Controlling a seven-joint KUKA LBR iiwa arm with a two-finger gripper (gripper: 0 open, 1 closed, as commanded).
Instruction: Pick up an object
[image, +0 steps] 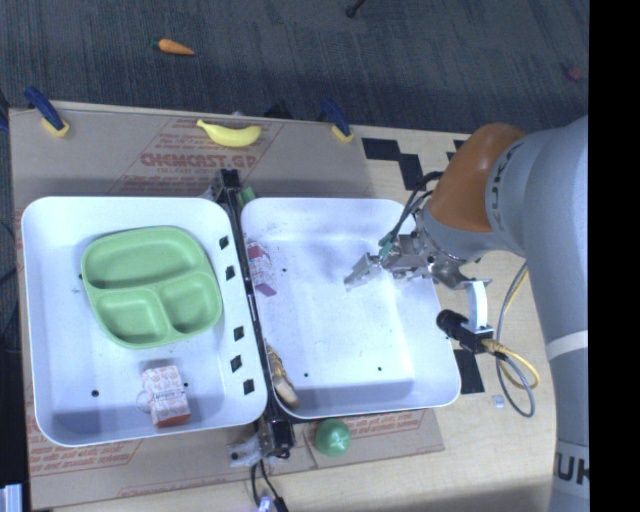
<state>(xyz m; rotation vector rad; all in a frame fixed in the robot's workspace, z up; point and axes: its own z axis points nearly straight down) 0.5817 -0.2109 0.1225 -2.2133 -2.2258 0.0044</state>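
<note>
The claw (362, 272) hung over the right bin (330, 395) near its right edge, fingers spread and gripping nothing; a small red-and-white packet (260, 268) lay against that bin's left wall.

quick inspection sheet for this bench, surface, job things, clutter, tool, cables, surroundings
surface: cardboard-covered bench with a left bin and a right bin side by side.
job's things: green divided tray and small carton in the left bin; red-and-white packet at the right bin's left wall.
clutter: banana behind the bins, green ball in front of them.
tool: tool over the right bin's far right part, nothing seen between its fingers.
cables: yellow cable looping beside the arm.
surroundings: dark carpet, orange item on it; blue clamps on the bench edge.
</note>
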